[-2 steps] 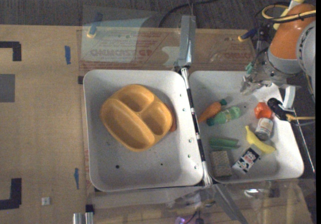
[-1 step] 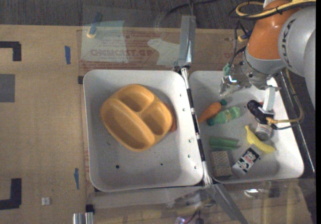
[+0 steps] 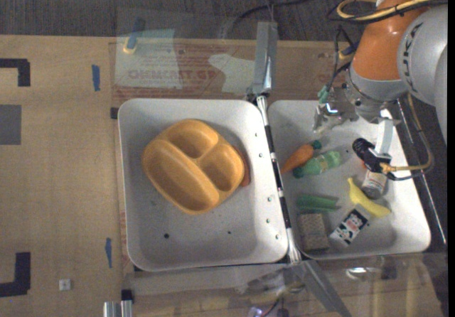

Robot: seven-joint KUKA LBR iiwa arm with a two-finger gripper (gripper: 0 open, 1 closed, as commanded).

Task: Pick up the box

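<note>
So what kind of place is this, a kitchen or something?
More likely a robot test bench than a kitchen: an arm hangs over two white bins, one holding a toy-like carrot, banana and box, with tape marks on the bench.

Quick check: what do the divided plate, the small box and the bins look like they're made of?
Divided plate: likely moulded plastic, orange-yellow, smooth with a soft sheen on the rims.
Small box: looks like printed cardboard, a black-and-white carton with flat faces and sharp edges.
Bins: probably rigid white plastic or coated metal, matte, with rounded corners; cannot tell which.
</note>
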